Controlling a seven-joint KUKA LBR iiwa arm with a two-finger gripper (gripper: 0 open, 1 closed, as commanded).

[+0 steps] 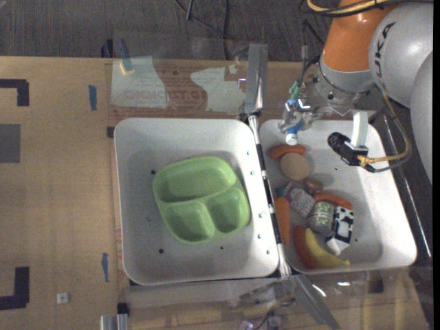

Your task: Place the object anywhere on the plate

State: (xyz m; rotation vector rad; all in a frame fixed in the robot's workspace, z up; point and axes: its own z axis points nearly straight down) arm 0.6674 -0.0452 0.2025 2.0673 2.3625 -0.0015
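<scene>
Gripper (294, 124) hangs at the right bin's (397, 205) 11 o'clock corner; can't tell its state. The green plate (201, 199) runs long from 10 to 4 o'clock

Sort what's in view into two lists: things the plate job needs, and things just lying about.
Job:
green plate in the left bin
gripper over the right bin
toy food pile there, e.g. egg, banana, carrot

Lying about:
blue tape on the bench
cables behind it
</scene>
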